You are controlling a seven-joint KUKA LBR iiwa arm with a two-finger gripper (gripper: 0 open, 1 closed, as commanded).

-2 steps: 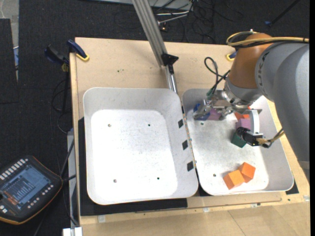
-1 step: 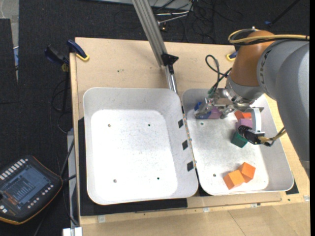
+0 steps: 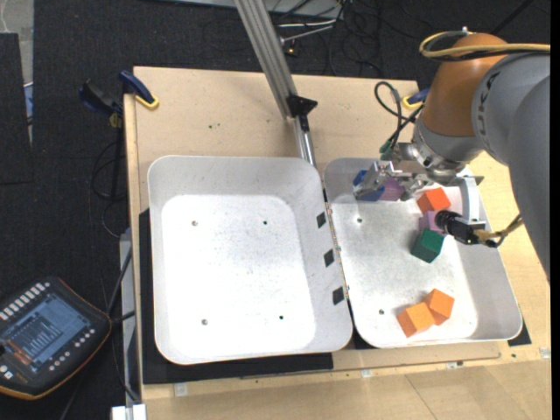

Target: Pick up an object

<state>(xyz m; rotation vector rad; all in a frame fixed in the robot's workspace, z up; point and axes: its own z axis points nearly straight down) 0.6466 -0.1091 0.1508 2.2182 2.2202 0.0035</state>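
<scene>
My gripper (image 3: 379,185) hangs over the far left part of the right bin (image 3: 376,261), low above its floor. Something purple (image 3: 395,190) shows right beside the gripper; I cannot tell whether it is held. An orange block (image 3: 431,201) lies just to the gripper's right. Nearer the camera sit a pink block (image 3: 428,223) and a green block (image 3: 427,248), touching each other. Two orange blocks (image 3: 417,318) (image 3: 441,304) lie together at the bin's near right corner.
The left bin (image 3: 232,256) stands beside the right one, with black clips (image 3: 331,256) along the shared rim. A metal pole (image 3: 267,46) slants in from the top. A black cable end (image 3: 464,228) hangs over the right bin. A teach pendant (image 3: 44,335) lies lower left.
</scene>
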